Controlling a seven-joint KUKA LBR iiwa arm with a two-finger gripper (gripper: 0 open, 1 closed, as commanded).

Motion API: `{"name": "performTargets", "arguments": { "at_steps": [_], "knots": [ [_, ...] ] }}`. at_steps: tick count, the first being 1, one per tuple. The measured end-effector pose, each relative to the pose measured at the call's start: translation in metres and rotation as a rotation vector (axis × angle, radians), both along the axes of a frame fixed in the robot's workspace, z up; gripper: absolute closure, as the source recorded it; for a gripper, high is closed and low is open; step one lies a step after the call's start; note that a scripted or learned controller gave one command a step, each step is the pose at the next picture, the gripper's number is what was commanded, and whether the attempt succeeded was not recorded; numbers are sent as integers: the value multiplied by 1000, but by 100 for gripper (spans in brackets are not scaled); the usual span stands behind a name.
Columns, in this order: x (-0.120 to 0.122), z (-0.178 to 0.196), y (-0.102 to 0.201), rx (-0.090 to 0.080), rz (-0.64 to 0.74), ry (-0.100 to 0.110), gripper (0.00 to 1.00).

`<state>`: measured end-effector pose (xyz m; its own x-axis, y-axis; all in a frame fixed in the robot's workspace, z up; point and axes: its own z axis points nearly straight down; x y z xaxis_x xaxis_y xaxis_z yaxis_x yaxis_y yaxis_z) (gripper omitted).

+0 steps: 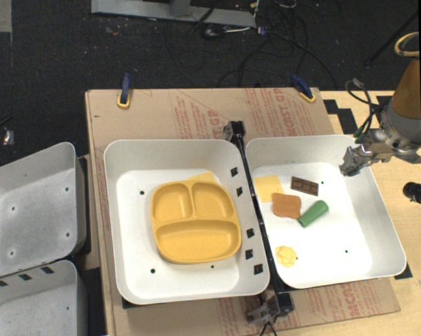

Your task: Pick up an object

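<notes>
Gripper [349,160] at right bin's [377,213] upper right rim; finger state unclear. Green cylindrical plastic block [313,213] lies down-left of fingers, touching orange-brown flat foam-like piece [287,206]. Likely light, rigid, smooth; best pinched across round sides, mid-length.

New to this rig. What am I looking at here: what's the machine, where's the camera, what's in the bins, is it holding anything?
One fixed camera looks down at a slant on a bench with two shallow white bins. The machine is a single grey robot arm with an orange band, reaching in from the right; its tool sits over the right bin's far right edge, with nothing visibly between its fingers. The left bin holds a yellow divided tray. The right bin holds a pale yellow slice, a dark brown bar, an orange-brown block, a green cylinder and a small yellow piece. The job is to pick one up.
</notes>
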<state>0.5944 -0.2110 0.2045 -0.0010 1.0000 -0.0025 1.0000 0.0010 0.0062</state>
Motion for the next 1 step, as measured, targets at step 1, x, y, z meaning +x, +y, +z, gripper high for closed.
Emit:
{"name": "performTargets", "arguments": {
  "at_steps": [1],
  "knots": [
    [0,30,0,1,1,3,100]
  ]
}}
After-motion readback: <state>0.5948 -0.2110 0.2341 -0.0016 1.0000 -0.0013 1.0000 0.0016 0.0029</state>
